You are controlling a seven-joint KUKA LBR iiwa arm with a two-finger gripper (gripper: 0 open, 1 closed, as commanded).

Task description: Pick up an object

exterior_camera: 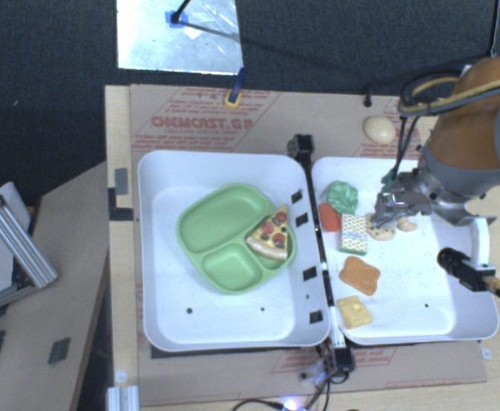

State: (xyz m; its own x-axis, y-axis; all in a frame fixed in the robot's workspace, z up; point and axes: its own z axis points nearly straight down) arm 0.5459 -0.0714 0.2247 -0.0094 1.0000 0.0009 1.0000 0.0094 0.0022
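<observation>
Grey two-finger gripper [387, 215] low in the right shallow white bin [421, 315] — no telling its grip.

Just beside a pale tan cookie-like piece [383, 229] and a patterned rectangular sponge block [354, 233]; green crumpled lump [342, 197], orange toast-shaped piece [360, 275], yellow cracker-like square [354, 312] nearby. In the left white bin [173, 315] — a green divided plastic plate [220, 229] bearing a toy pizza slice [271, 238].

Glossy white plastic bins [233, 332], a matt green plastic plate [220, 221], brown cardboard underlay [207, 118] beneath.
</observation>
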